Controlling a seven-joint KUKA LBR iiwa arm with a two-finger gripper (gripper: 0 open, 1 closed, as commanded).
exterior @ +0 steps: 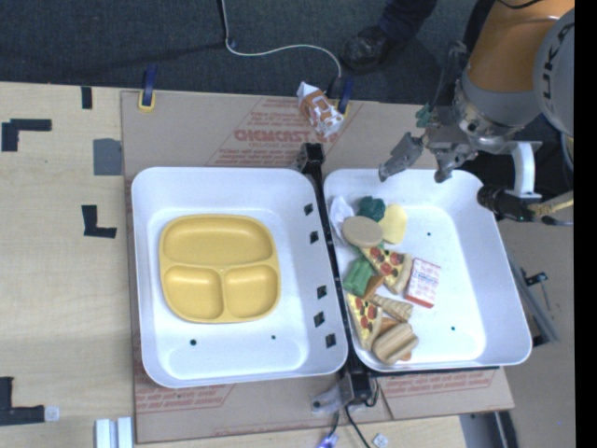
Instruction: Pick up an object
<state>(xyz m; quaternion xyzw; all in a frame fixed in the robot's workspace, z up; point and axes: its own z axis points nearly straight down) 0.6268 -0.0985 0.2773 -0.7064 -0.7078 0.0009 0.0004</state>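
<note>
The right bin [466, 278] holds a heap of toy food along its left side: a tan cookie [362, 231], a yellow piece [395, 222], a dark green piece [372, 207], a green leaf shape [358, 274], pizza slices [389, 267], a hot dog bun [395, 343] and a red-and-white packet [423, 282]. My gripper [422, 161] hangs above the bin's far rim, right of the heap's far end. Its two fingers are spread apart, with nothing between them.
The left bin [149, 278] carries a yellow divided tray [220, 267]. A black clip [311, 156] sits where the bins meet at the far side. A small wrapped item [320, 110] lies on the cardboard behind the bins. A white cable [280, 49] loops across the dark floor.
</note>
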